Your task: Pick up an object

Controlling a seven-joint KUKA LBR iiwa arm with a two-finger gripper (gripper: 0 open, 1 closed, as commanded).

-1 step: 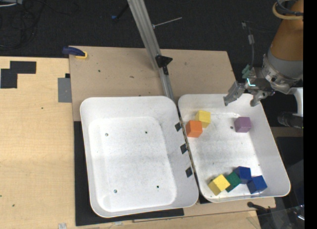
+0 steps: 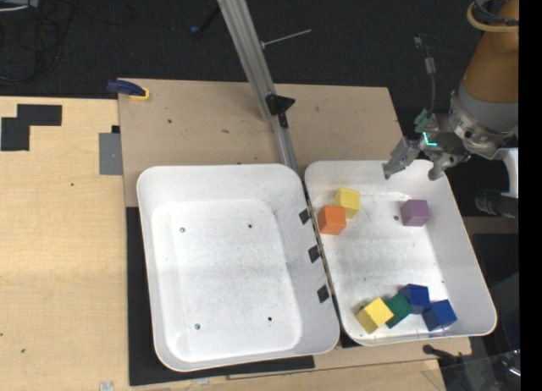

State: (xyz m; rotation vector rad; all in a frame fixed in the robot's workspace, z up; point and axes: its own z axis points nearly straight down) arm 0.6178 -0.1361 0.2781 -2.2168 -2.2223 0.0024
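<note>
My gripper (image 2: 417,166) hangs over the far edge of the right bin (image 2: 474,283), its two fingers spread open with nothing between them. A purple cube (image 2: 414,212) lies just below and in front of it, apart from the fingers. A yellow cube (image 2: 347,201) and an orange cube (image 2: 332,220) sit touching near the bin's left wall. At the bin's near end lie a yellow cube (image 2: 372,314), a green cube (image 2: 396,309) and two blue cubes (image 2: 416,296) (image 2: 439,315), packed close together.
The left bin (image 2: 161,212) sits beside the right one, joined by black clips (image 2: 312,252). A slanted aluminium rail (image 2: 252,59) rises behind the bins. The arm's orange band (image 2: 495,59) stands at the upper right.
</note>
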